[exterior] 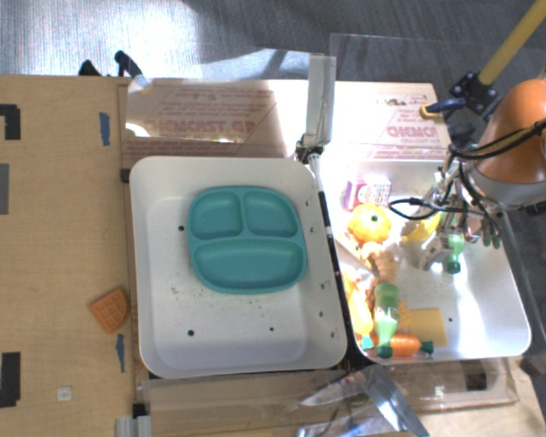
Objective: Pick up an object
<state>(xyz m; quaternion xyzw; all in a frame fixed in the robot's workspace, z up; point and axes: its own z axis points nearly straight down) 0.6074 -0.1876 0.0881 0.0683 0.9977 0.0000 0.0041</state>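
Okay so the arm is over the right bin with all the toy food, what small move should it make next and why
Probably lower a little straight down. The gripper hovers over bare floor of the right bin, with nothing seen between its fingers. A yellow piece lies just to its left in the view, so nudging that way while descending looks sensible.

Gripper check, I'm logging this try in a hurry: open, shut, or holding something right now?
Gripper: low in the right bin among the toys; whether it holds anything cannot be told.
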